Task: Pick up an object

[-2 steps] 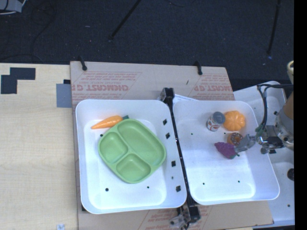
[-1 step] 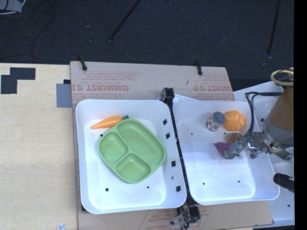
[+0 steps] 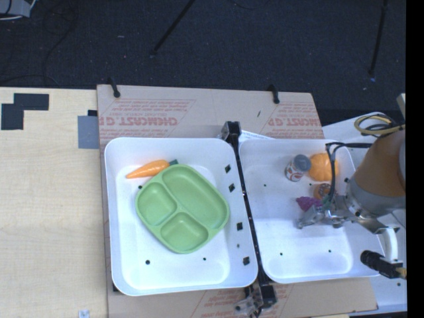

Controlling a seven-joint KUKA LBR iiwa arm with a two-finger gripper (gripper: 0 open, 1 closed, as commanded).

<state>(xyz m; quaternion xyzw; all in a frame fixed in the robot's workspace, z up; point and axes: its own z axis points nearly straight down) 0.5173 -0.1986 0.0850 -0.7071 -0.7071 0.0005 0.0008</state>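
In the right bin (image 3: 301, 260), a small purple object (image 3: 305, 203) lies near the middle. My gripper (image 3: 310, 218) hangs low just in front of it, close to or touching it. Behind it sit an orange round fruit (image 3: 320, 167) and a small grey-topped can (image 3: 296, 168). A small multicoloured item (image 3: 322, 191) is partly hidden by the arm. The grey arm with its orange band (image 3: 386, 167) comes in over the bin's right side. I see nothing lifted off the floor of the bin.
The left bin (image 3: 119, 244) holds a green divided plate (image 3: 182, 207) and an orange carrot (image 3: 148, 169) at its back left. A black divider (image 3: 242, 204) runs between the bins. Cardboard (image 3: 199, 114) lies behind them.
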